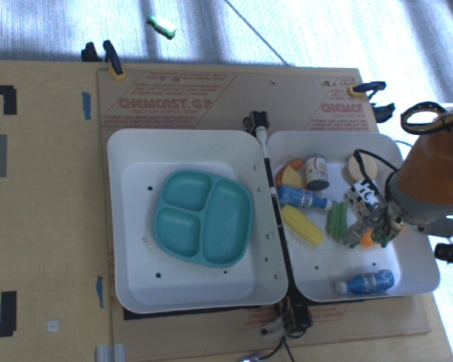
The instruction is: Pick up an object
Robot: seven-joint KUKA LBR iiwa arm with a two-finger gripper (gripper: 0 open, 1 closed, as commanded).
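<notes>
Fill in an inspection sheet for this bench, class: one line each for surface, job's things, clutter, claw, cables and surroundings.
Surface: brown board bearing two white bins, left bin and right bin.
Job's things: in the right bin, a corn cob, green pod, can, two blue bottles, an orange piece.
Clutter: teal tray with three compartments, in the left bin.
Claw: claw low over the right bin, beside the pod; grip state unclear.
Cables: black cable looping by the arm.
Surroundings: clamps on the board's far edge; blue tape on the bench.
</notes>
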